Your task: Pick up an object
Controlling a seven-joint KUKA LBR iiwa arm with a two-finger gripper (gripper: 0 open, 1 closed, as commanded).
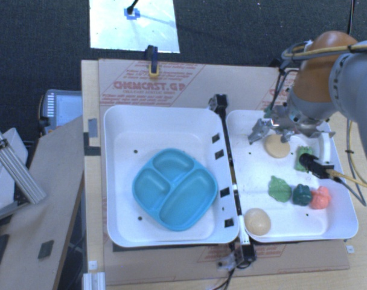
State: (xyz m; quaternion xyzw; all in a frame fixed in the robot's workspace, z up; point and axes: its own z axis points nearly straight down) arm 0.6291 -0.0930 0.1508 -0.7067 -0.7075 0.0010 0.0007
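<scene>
**Pick not yet made: hand open over the right bin**

Starting at the left of the bench (92, 180), we see the left shallow white bin (120, 162), which holds one thing, a pale-blue plastic plate with three compartments (174, 188). It lies flat, well apart from the arm.

Across the black divider is the right shallow white bin (340, 222), which holds the loose pieces. A smooth round tan ball (258, 220) sits near its front left corner. Toward the middle are a bright-green leafy toy piece (280, 188), a dark-green lumpy piece (302, 194) just beside it, and a salmon-pink piece (320, 199) touching or nearly touching the dark-green one. A further green piece (303, 157) sits behind them, partly hidden.

At the back of this bin lies a flat round tan disc (277, 147). The hand (271, 133) hangs just over its far edge, with its metal fingers spread apart and nothing between them. We cannot tell whether a fingertip touches the disc.

We judge the task to be at the approach stage: the arm is in the right bin and close to a candidate. Every piece lies on the bin floor, so closing on one and lifting it are both left to do. The disc looks the likeliest target, but its low, flat shape may give the fingers little to grip.
</scene>
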